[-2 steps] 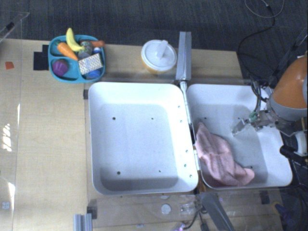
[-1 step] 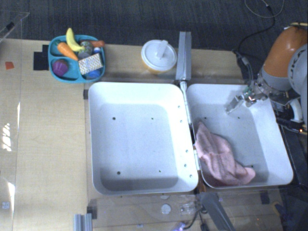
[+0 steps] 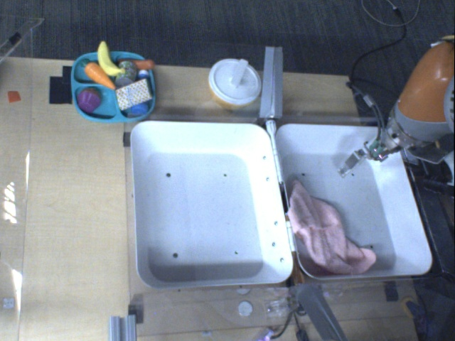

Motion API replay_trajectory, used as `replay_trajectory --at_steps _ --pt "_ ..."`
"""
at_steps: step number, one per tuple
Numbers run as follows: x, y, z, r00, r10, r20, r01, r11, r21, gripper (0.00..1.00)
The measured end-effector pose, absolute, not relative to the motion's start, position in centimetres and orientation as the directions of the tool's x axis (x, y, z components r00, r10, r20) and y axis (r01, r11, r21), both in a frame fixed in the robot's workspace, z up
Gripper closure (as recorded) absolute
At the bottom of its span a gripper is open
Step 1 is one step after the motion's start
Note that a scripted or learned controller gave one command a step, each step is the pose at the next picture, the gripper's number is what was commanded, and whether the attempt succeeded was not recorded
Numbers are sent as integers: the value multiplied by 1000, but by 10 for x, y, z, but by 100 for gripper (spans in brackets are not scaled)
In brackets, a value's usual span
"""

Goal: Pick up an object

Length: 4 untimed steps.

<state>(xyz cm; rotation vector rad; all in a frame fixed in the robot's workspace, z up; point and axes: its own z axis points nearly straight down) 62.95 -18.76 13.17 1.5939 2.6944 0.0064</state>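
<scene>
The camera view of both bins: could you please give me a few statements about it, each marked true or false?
1. A pink cloth lies in the right bin. True.
2. The hand grips the cloth. False: it hangs apart from it, over the bin's far part.
3. A blue tray of toy food sits beyond the left bin. True.
4. The white lidded cup stands inside the left bin. False: it stands on the bench beyond it.

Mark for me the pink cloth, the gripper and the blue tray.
pink cloth [image 3: 323,229], camera view, middle of its crumpled folds.
gripper [image 3: 347,166], camera view, at the tips of its fingers.
blue tray [image 3: 77,104], camera view, its left rim.
</scene>
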Motion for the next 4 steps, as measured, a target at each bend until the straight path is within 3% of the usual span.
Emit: replay_trajectory --at_steps 1,2,3,4 --pt "556 -151 155 -631 776 -7 776 631 7 0" --pt "552 -112 92 -665 747 -14 747 665 12 0" --pt "556 -111 106 -666 746 -22 746 666 22 100" --pt "629 -67 188 -593 805 -7 805 593 9 100"
